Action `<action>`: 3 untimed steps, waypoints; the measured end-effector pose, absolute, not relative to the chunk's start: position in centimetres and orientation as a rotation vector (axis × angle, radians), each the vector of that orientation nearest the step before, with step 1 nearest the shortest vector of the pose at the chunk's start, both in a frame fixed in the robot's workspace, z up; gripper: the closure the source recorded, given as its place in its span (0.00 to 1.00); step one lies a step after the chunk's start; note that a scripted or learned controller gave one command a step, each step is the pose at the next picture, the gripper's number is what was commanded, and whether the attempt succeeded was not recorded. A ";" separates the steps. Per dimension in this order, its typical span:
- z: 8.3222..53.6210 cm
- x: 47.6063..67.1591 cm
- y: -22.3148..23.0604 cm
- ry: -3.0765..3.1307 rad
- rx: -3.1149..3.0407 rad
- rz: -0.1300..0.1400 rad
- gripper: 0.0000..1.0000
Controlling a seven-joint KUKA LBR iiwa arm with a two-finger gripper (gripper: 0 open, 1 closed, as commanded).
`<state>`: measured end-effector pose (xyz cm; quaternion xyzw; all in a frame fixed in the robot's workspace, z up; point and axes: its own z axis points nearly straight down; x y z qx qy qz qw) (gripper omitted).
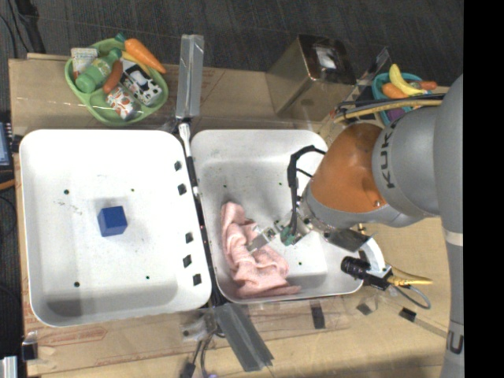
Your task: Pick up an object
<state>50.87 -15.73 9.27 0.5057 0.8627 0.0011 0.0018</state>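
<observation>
The gripper (264, 241) pressed on the crumpled pink cloth (250, 252) (finger spread impossible to tell); a small blue cube (113, 220) sat well left of the cloth.

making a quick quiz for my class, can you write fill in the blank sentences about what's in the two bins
1. The blue cube lies in the ____ bin.
2. The crumpled cloth in the right bin is ____ in colour.
3. The hand is over the ____.
4. The green bowl of toy food sits beyond the ____ bin.

Missing words: left; pink; cloth; left
</observation>
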 end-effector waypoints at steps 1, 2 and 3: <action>9.3 52.2 -10.5 2.724 1.550 -0.005 0.00; 10.1 52.3 -10.5 2.729 1.546 -0.003 1.00; 10.1 52.3 -10.6 2.726 1.547 -0.005 0.00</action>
